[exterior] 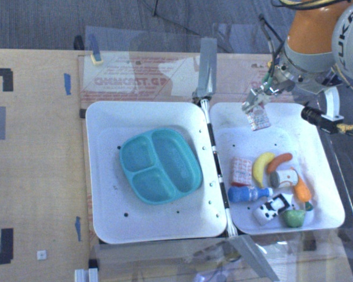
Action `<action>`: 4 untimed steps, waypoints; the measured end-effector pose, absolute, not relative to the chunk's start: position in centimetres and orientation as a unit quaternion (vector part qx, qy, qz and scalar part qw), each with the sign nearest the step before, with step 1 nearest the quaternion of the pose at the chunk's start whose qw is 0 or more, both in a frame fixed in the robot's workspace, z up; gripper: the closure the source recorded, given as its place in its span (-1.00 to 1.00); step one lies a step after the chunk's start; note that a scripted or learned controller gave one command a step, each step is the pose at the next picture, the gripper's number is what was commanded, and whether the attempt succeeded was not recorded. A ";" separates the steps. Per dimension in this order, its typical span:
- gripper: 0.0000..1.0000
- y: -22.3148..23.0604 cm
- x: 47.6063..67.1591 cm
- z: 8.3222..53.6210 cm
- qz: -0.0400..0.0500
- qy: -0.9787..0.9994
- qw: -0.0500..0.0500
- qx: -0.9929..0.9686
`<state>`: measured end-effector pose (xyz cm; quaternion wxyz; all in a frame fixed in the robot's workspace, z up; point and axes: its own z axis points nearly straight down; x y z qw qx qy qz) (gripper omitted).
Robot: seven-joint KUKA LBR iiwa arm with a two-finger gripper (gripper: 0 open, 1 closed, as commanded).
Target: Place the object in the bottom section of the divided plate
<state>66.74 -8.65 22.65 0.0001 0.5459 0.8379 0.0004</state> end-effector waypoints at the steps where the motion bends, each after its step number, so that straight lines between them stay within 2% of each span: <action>1: 1.00 -3.6 66.8 25.6 0.001 0.791 0.002 0.612; 2: 1.00 4.8 66.7 19.3 0.000 0.861 0.000 0.509; 3: 1.00 5.6 66.4 31.2 0.001 0.868 0.002 0.496; 4: 1.00 10.9 63.0 19.3 0.000 0.834 0.000 0.552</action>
